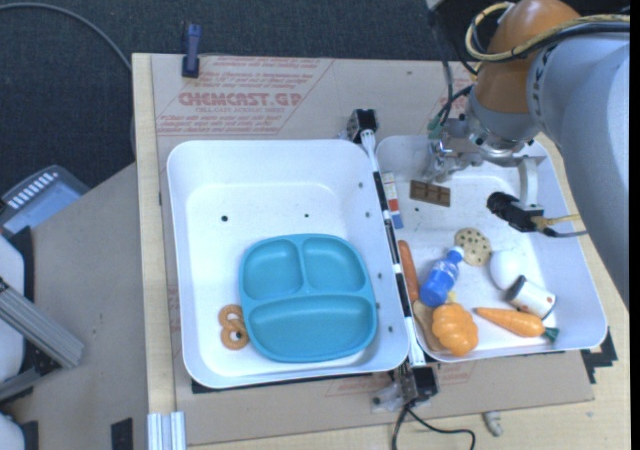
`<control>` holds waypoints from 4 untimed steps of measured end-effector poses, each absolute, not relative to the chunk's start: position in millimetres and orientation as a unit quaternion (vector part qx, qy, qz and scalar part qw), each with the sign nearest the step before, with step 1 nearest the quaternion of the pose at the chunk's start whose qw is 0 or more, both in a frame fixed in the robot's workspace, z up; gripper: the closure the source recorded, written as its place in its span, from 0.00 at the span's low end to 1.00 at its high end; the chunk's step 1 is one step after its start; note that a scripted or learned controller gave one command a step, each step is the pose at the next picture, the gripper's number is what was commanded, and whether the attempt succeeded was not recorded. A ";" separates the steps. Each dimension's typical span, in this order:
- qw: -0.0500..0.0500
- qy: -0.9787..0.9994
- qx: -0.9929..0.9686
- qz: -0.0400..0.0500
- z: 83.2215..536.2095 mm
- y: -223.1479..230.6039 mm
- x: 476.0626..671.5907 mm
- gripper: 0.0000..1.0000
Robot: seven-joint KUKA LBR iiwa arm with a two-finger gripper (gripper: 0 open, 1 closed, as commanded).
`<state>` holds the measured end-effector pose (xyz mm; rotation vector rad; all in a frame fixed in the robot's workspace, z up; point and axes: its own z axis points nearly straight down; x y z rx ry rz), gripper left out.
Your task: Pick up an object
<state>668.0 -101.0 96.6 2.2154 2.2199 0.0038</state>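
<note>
My gripper (440, 160) hangs over the back left part of the right bin (578, 290). A flat brown chocolate bar (432, 194) lies just below and in front of it; whether they touch I cannot tell. Further forward in the same bin are a speckled cookie (471, 245), a blue bottle (440, 278), an orange squash-like toy (455, 328), a carrot (510, 321), a white egg-shaped piece (505, 266) and a small white cylinder with a dark end (533, 295). A thin orange-red stick (408, 270) lies along the bin's left wall.
The left bin (200, 178) holds a blue divided plate (305, 296) and a small pretzel (234, 328) beside it at the front. The grey arm with its orange band (525, 38) reaches in from the upper right. Cardboard (250, 98) lies behind the bins.
</note>
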 end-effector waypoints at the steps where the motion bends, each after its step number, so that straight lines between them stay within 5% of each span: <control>1: 0.000 0.707 0.707 0.000 149.9 -114.6 603.6 1.00; 2: -0.001 0.707 0.707 0.000 149.3 -114.1 603.3 0.00; 3: -0.001 0.707 0.707 -0.001 83.8 -106.8 626.8 0.00; 4: 0.001 0.707 0.707 0.000 85.1 -127.1 666.8 0.00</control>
